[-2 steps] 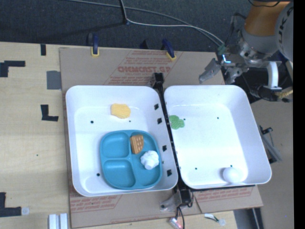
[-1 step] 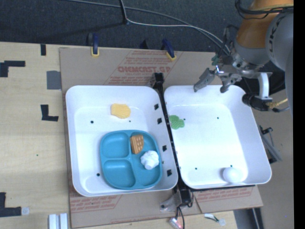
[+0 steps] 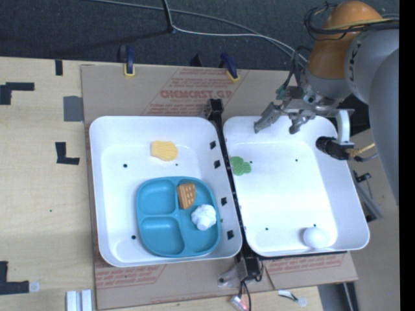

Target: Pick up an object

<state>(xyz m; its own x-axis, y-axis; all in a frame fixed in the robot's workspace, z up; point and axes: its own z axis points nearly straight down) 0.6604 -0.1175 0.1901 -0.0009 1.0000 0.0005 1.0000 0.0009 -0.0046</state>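
Note:
My gripper [image 3: 280,124] hangs over the back edge of the right bin [image 3: 337,193], its two fingers spread apart with nothing between them. A small green object [image 3: 240,166] lies at the right bin's left wall, below and left of the gripper. A white ball [image 3: 317,236] rests near that bin's front right corner. In the left bin [image 3: 107,173] a yellow piece [image 3: 164,150] lies near the back. A blue divided tray [image 3: 155,225] there holds a tan waffle-like piece [image 3: 186,194] and a white lump [image 3: 204,217].
The grey arm with its orange band [image 3: 337,37] fills the upper right. Cables [image 3: 194,28] run across the dark back of the bench. Blue and yellow clamps [image 3: 129,61] hold the cardboard sheet under the bins. A black clip [image 3: 215,109] sits between the bins at the back.

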